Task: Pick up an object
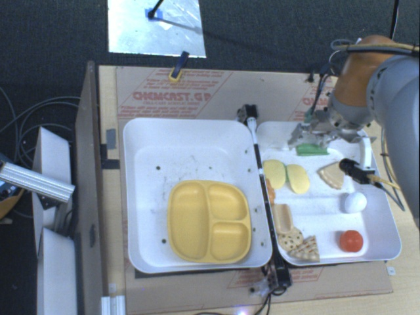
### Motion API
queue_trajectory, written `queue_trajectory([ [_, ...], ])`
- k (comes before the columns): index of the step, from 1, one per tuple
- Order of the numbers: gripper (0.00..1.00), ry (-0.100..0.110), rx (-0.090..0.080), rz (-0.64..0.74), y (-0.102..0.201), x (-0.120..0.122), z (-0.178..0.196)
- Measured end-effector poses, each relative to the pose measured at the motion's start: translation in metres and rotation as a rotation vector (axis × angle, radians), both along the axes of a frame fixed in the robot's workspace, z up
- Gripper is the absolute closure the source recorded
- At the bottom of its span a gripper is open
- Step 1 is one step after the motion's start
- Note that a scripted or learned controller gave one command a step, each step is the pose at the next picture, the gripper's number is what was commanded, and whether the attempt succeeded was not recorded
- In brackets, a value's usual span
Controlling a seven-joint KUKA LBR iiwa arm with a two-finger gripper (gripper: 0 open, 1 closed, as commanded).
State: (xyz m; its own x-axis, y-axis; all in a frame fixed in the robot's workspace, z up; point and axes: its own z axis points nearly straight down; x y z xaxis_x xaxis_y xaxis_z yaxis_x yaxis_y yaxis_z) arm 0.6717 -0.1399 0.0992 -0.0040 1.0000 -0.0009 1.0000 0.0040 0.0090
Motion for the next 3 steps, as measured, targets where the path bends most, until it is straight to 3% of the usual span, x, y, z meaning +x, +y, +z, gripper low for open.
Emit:
queue_trajectory([
  [1,0.0,0.006,0.0,-0.003,-0.009,-0.002,-0.014],
  [2,1.0,-0.002,-0.001,-0.001,-0.009,0.0,0.0],
  [3,0.0,-0.001,-0.002,-0.001,-0.009,0.0,0.0],
])
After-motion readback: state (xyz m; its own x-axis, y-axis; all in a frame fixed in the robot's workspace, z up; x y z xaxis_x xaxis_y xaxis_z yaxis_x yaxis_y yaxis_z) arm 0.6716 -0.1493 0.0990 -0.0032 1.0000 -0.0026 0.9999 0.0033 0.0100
